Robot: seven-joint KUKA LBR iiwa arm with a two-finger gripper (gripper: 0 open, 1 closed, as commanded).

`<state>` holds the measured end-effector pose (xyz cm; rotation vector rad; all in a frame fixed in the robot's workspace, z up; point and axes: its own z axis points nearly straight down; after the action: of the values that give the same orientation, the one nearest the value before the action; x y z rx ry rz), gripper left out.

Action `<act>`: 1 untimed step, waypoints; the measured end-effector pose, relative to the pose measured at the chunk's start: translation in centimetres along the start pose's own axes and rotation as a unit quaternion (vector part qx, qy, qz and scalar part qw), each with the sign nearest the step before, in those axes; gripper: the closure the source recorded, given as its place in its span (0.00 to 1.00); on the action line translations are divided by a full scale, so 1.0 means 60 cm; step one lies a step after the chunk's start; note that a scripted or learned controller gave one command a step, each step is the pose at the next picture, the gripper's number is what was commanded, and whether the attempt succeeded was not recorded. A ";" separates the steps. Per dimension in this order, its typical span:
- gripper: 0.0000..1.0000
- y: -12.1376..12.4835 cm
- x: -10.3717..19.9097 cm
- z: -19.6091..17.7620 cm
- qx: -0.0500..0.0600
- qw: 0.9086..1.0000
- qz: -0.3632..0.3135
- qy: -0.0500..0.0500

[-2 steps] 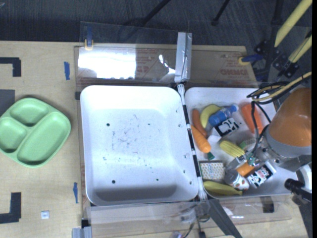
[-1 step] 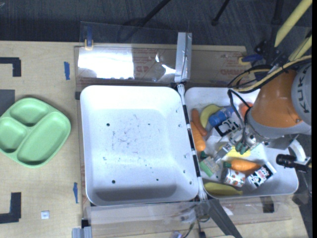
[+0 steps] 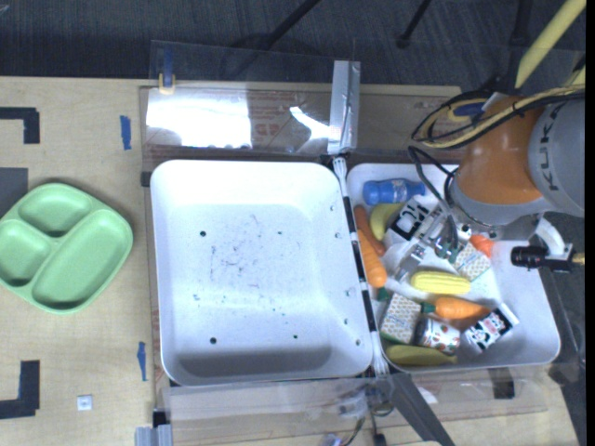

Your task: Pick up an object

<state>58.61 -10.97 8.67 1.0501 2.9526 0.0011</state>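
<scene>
One two-finger pincer (image 3: 429, 245), lowered into the right bin (image 3: 544, 328) among its clutter; finger state not discernible, tips lost against the items beneath. Orange wrist band (image 3: 497, 165) directly above, grey arm (image 3: 562, 147) entering from the right edge.

Just below the pincer: yellow corn cob (image 3: 439, 282), lying crosswise, touching an orange carrot-like piece (image 3: 457, 308) beneath it. To the left: long orange carrot (image 3: 372, 249) along the bin's left wall, yellow-green piece (image 3: 383, 217) beside it. Toward the far wall: blue bottle (image 3: 389, 191), lying flat. Near the front wall: black-and-white carton (image 3: 487, 329), patterned packet (image 3: 402, 314), yellow banana-like piece (image 3: 414, 354) at the rim.

Left bin (image 3: 246, 268), white, scuffed on its floor, adjoining the right bin. Well apart, at the bench's left: green divided plate (image 3: 60, 246) on the wooden bench (image 3: 74, 360). Behind the left bin: clear plastic sheet (image 3: 242, 110).
</scene>
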 end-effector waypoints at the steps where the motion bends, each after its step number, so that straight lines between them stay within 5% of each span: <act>1: 1.00 0.002 -0.004 -0.019 -0.003 1.000 0.002 -0.003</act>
<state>58.86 -11.06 9.79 1.0532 2.9429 0.0060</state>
